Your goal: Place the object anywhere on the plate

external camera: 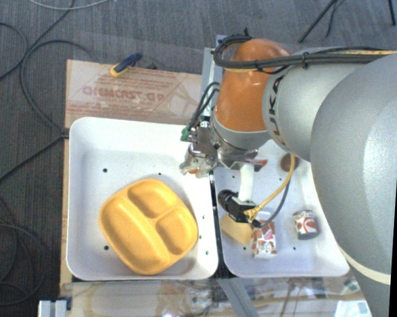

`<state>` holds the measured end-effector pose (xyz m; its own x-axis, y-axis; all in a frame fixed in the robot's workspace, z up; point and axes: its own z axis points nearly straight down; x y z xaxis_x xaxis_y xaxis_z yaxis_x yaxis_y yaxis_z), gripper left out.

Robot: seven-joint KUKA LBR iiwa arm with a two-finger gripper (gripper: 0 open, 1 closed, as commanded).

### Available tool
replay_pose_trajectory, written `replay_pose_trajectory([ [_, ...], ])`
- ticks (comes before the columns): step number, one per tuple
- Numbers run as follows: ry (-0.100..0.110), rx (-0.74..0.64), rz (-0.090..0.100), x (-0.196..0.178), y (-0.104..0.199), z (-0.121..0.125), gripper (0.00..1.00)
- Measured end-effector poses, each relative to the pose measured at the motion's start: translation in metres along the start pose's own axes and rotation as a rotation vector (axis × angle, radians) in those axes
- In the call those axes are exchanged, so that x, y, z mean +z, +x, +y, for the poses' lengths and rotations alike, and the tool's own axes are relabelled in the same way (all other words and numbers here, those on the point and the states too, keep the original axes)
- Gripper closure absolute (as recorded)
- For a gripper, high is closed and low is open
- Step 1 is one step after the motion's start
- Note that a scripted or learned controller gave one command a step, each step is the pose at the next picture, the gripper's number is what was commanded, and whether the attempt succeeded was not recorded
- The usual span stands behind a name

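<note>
A yellow plate (149, 225) with three compartments lies in the left bin (91, 147), toward its front middle. My gripper (197, 160) hangs over the back right corner of that bin, close to the divider between the two bins, behind and to the right of the plate. The wrist with its orange band covers it from above. In the right bin (313, 264) lie a small red and white carton (265, 240), a small red and white can-like thing (305, 224) and a tan wedge (233, 229), all in front of the gripper.
A brown round thing (286, 163) peeks out beside the arm at the back of the right bin. The arm's big grey body covers the right bin's far side. A cardboard sheet (128, 99) lies behind the left bin.
</note>
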<state>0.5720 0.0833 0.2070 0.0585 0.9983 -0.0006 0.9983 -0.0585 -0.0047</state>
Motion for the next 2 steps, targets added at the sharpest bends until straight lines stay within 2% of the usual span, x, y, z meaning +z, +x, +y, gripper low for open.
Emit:
replay_pose_trajectory([
  [1, 0.001, -0.116, 0.0, 0.0181, 0.0344, -0.0519, 1.0],
  [2, 0.001, -0.115, 0.0, 0.018, 0.034, -0.0517, 0.0],
])
